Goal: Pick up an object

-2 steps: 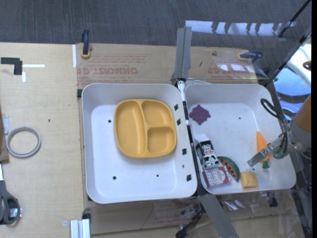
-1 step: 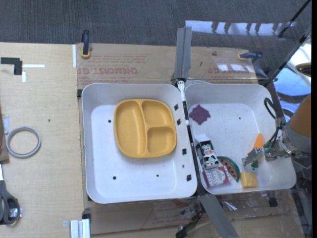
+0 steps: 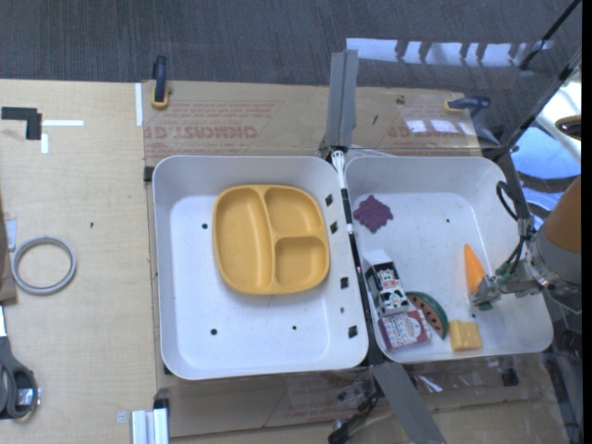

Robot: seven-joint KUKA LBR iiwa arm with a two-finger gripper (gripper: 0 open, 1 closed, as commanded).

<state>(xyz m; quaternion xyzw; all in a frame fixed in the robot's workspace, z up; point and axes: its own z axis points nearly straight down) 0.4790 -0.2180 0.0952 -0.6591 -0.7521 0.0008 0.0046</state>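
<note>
At four o'clock in the right bin (image 3: 421, 178), the gripper (image 3: 485, 294) hangs just beside the orange carrot (image 3: 474, 266); whether it is clenched, I cannot tell.

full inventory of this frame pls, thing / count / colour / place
bins: 2, white, side by side on the bench
divided plate: 1, yellow, in the left bin
grape bunch: 1, purple, upper left of the right bin
carrot: 1, orange, right side of the right bin, next to the gripper
carton: 1, white with black print, by the right bin's left wall
watermelon slice: 1, red with green rind, near the right bin's front edge
packet: 1, pinkish, front of the right bin, beside the watermelon slice
cheese wedge: 1, yellow, front of the right bin
tape roll: 1, grey, on the bench left of the bins
gripper: 1, grey, low in the right bin, below the carrot
</note>
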